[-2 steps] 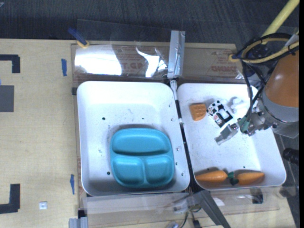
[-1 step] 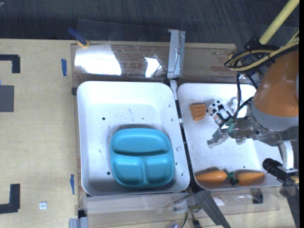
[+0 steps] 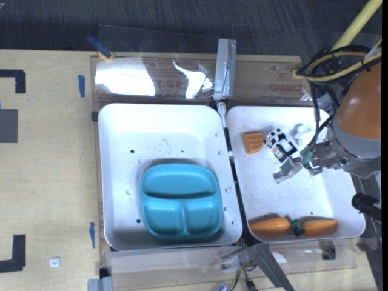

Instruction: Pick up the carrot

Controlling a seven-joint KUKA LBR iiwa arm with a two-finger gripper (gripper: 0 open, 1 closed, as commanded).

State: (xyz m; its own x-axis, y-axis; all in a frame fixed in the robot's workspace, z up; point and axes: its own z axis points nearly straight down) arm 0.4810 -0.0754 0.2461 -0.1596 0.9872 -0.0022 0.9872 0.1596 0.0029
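My fingers [image 3: 285,173] hang over the middle of the right bin [image 3: 339,199], reaching in from the right side, with my grey wrist and its orange band behind them. They are small and dim from above, and I cannot tell whether they stand apart or together; I see nothing between them.

The carrots lie toward the near wall of this same bin, below my fingers in the view and clear of them. One carrot [image 3: 270,225] rests along that wall just to the left of under me, orange, with a green end pointing right. A second carrot [image 3: 319,225] lies end to end with it, further right, the green parts meeting between them.

Up and to the left of my fingers sits a small orange block [image 3: 253,142], and close beside it, nearer to me, a black-and-white patterned object [image 3: 278,139].

Well off to my left, in the left bin [image 3: 115,162], lies a blue divided tray [image 3: 180,200]. Both bins stand on the pale wooden desk [image 3: 45,180].
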